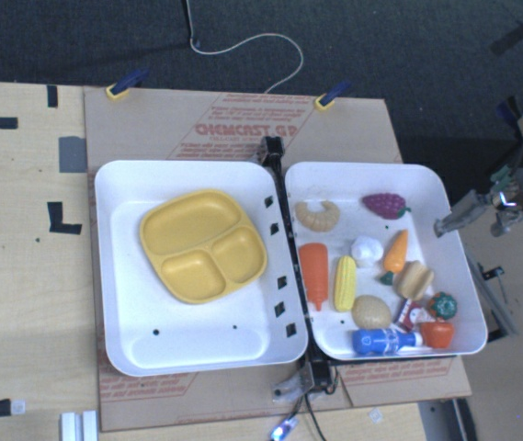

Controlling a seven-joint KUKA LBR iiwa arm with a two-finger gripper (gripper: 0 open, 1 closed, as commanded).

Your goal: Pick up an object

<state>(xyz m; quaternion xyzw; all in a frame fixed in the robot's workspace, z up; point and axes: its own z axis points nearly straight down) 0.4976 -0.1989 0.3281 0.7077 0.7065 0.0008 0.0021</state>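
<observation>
Down at the near edge lay the blue bottle, long axis across the right bin, while the gripper hovered outside its right rim, jaws' state impossible to tell.

— What do you see of the arm?
— I see a grey metal piece at the right edge, slim and pale, with darker fittings behind it, too small to make out.
</observation>
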